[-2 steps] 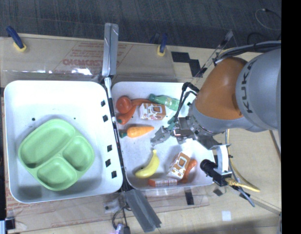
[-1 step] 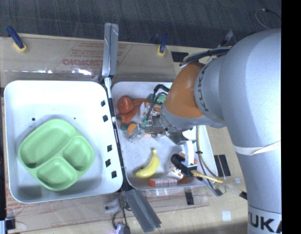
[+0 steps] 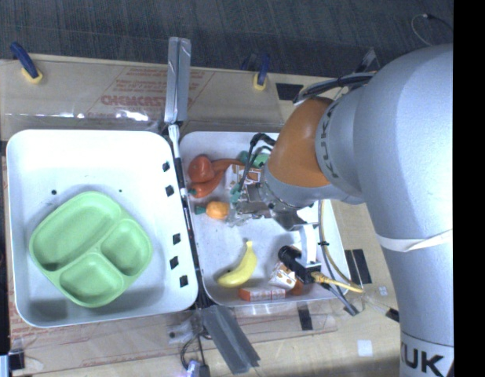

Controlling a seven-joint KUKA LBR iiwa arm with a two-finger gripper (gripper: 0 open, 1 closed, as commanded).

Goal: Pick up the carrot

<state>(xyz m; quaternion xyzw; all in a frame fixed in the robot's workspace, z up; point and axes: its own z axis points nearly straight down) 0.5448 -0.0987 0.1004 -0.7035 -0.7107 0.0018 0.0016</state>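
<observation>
The small orange carrot with a green stub [image 3: 216, 210] lies just beside the hand [image 3: 244, 199] (open or closed, I cannot tell), between it and the shallow white bin's [image 3: 220, 246] side wall; bare floor separates hand from curved yellow banana [image 3: 238, 267].

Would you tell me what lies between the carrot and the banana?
Nothing lies there: in the camera view, only bare white bin floor separates the carrot from the banana.

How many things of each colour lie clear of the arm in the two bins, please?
Green: 1, plate
Yellow: 1, banana
Red: 1, rounded fruit
Orange: 1, carrot
Red-and-white: 1, packet
Half-hidden things: not counted.
Total: 5
</observation>
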